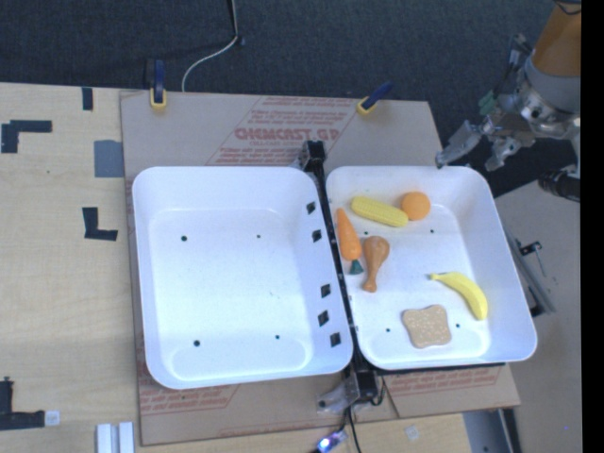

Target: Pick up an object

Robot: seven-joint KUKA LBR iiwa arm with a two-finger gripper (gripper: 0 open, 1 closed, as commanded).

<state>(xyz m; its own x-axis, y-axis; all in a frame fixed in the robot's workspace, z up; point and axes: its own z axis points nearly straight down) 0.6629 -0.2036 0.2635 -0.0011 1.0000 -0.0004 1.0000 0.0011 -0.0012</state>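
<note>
The right bin holds several toy foods. A yellow corn cob and an orange lie at its far side. A carrot and a brown drumstick lie by its left wall. A banana and a slice of bread are nearer the front. My gripper hangs above the bin's far right corner, up and to the right of the orange. It is open with nothing between its fingers.
The left bin stands beside the right one, joined along a black clip strip. Both rest on a cardboard sheet held by two clamps. A white cable runs behind it.
</note>
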